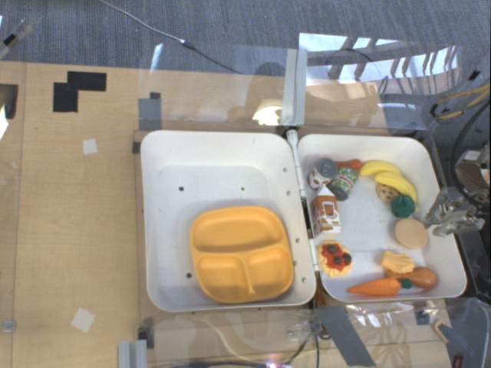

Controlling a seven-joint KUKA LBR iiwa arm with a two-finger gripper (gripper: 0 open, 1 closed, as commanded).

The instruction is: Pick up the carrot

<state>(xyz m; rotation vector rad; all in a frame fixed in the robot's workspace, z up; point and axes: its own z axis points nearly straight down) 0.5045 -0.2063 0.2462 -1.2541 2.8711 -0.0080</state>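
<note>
Camera view notes: long orange plastic toy carrot lies along right white bin's front wall; I judge it light, stiff, slick, best pinched mid-body; metal two-finger gripper at right rim, spread unreadable.

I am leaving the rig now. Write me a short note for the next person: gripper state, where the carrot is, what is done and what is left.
Gripper: at the right edge of the right bin, low over its rim, holding nothing.
Carrot: lying flat at the front wall of the right bin, beside a red-brown toy and below a pizza slice toy.
Yellow divided tray: in the left bin.
Done: nothing; the carrot is not yet grasped.
Left: move to the carrot, grasp it, lift it.
</note>
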